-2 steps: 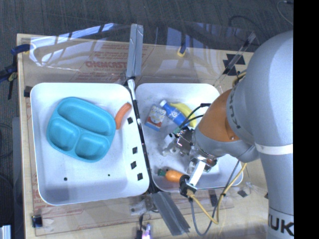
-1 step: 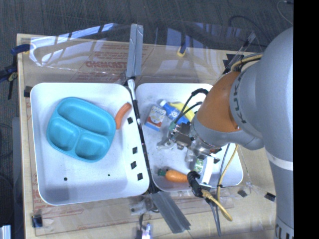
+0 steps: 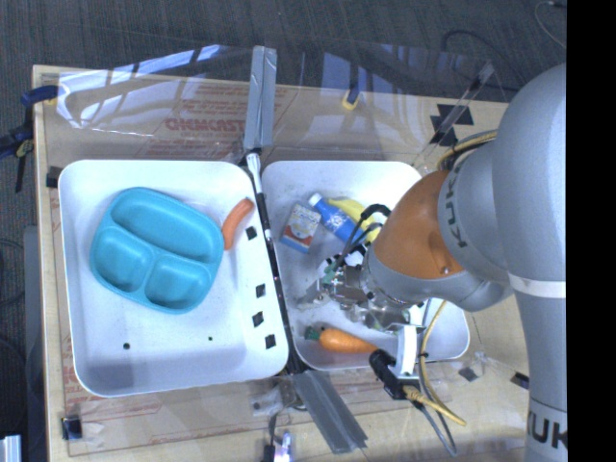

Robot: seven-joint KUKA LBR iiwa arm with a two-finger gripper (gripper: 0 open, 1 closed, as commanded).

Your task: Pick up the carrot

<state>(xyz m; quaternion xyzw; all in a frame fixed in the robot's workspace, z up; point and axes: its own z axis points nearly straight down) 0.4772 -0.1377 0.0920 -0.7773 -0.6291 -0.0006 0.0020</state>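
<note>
The carrot (image 3: 344, 340) lies in the right bin (image 3: 289, 176), on the floor close to the near wall, stretched roughly left to right with a small green end toward the left. Just above it in the view hangs the gripper (image 3: 339, 279) — a cluster of metal and cable at the end of the arm (image 3: 539, 210), which enters from the right with its orange band (image 3: 414, 234) above the wrist. The gripper sits over the bin's middle, a little to the far side of the carrot and apart from it; nothing shows between its parts, and whether it is open or closed cannot be told from this angle, as the wrist hides most of it. A black part on the wrist (image 3: 385, 369) with yellow cable hangs over the near rim, just right of the carrot's tip.

Farther back in the same bin lie a small carton (image 3: 300, 225) with a blue-and-white label, a blue packet (image 3: 337, 218) and something yellow (image 3: 351, 208), bunched together beside the orange band.

The left bin (image 3: 87, 354) holds a blue tray (image 3: 154, 248) with three compartments, tilted in the view, and a second orange piece — a sausage shape (image 3: 235, 221) — lying just beside the tray's right edge, near the wall between the bins.
</note>
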